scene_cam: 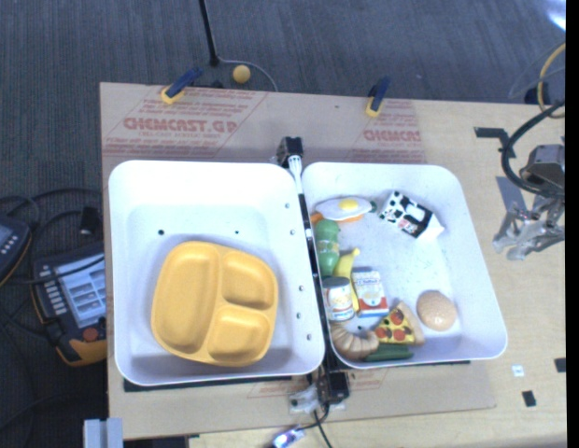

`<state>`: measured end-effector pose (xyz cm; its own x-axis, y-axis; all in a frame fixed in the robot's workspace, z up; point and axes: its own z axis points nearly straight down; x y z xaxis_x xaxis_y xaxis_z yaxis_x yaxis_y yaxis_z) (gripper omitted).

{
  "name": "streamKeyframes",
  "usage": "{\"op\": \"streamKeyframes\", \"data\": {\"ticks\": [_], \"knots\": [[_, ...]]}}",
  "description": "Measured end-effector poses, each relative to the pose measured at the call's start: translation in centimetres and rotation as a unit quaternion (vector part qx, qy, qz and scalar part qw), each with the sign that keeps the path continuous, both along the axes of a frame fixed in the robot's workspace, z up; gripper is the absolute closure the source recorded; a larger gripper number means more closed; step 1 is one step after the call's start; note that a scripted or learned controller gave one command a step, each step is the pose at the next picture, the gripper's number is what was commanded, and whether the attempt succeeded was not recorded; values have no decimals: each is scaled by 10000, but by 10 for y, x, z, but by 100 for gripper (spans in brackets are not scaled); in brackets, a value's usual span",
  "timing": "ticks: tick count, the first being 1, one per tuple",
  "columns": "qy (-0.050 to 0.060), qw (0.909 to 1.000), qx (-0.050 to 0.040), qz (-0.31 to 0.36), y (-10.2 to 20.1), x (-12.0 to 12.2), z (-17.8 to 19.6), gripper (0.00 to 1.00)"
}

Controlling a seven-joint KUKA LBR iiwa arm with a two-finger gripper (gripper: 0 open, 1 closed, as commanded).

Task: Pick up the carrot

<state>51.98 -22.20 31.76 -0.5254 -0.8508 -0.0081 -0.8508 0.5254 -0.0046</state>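
Camera view: task not started as far as I can judge. The carrot (317, 220) appears to be the small orange piece at the left wall of the right bin (458, 185), upper part, just below-left of the fried egg (344, 209) and touching the green veg (326, 245); mostly hidden, so ID is uncertain. It lies in the bin, not lifted. The hand (527, 234) is off to the right over the bare desk (523, 343), outside the right bin and well apart from the carrot, with the whole bin width between them. It touches nothing and holds nothing that I can see; whether it is apart or together I cannot tell, too small and blurred. Other clutter in the right bin: black-and-white cow toy (406, 215), small cartons (366, 292), pizza slice (394, 327), bread roll (437, 310), pretzel-like piece (353, 343). Left bin (131, 194) has a yellow divided tray (215, 301). Left to do: everything. Reach across, come down at the bin's left wall, grasp, lift. Tight spot against the wall and neighbours, so a miss looks likely.
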Motion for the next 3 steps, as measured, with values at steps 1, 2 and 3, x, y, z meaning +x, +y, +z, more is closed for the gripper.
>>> {"op": "streamKeyframes", "data": {"ticks": [1,2,3], "knots": [[51,9990,27,-437,92,1,-76,100],[55,9837,13,-1796,158,-3,-135,100],[4,9998,2,-202,172,28,-78,100]]}}
